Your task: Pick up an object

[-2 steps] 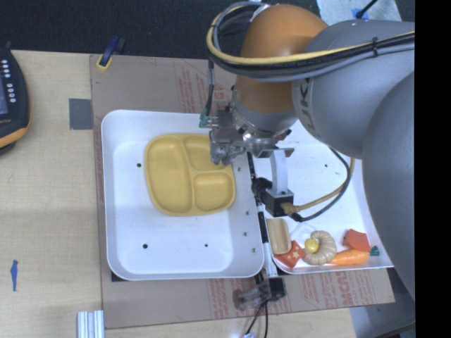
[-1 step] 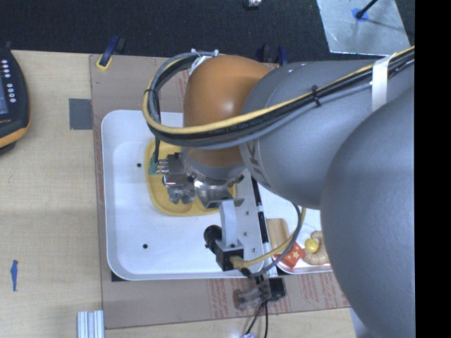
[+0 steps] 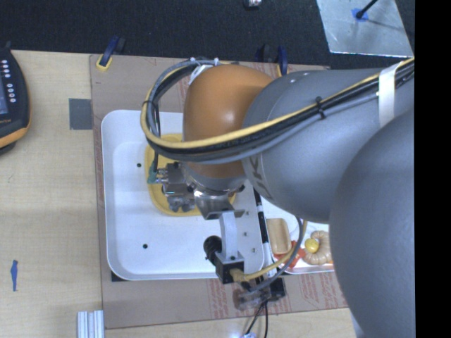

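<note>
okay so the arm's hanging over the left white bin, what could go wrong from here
The grey arm with the orange band hides most of the left shallow white bin, so a grasp on the flat yellow object under the wrist may go unchecked. The black and yellow cables loop out beside the wrist and might snag. That yellow object lies near the bin's middle and could slide away if pushed.

One arm (image 3: 331, 146). One white bin (image 3: 127, 210) in clear sight, a second's edge at 4 o'clock (image 3: 310, 267). One yellow disc (image 3: 163, 201). Two small food-like items at 4 o'clock: one tan (image 3: 278, 236), one pale ring (image 3: 318, 248). Two clamps at 12 o'clock (image 3: 107, 53) (image 3: 280, 56).
</note>
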### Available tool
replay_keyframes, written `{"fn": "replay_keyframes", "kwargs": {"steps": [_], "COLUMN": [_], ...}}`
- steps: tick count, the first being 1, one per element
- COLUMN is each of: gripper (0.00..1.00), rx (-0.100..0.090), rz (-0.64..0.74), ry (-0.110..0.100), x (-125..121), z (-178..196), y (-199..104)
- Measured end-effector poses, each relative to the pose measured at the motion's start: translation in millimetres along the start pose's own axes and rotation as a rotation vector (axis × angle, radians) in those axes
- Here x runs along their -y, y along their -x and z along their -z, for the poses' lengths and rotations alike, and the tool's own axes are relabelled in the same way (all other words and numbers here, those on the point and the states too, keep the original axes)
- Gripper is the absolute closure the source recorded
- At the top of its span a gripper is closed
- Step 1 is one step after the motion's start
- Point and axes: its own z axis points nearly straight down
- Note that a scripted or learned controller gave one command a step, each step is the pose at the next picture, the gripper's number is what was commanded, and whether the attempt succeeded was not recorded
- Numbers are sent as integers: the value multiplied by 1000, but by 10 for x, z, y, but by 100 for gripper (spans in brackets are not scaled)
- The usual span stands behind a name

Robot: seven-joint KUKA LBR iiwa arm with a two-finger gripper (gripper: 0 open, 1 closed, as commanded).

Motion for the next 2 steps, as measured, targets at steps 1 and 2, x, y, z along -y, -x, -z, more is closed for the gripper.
{"fn": "replay_keyframes", "kwargs": {"steps": [1, 2], "gripper": [100, 100], "rx": [-2, -3], "rz": [-2, -1], "ry": [6, 8], "x": [-15, -15], "z": [207, 618], "y": [-68, -79]}}
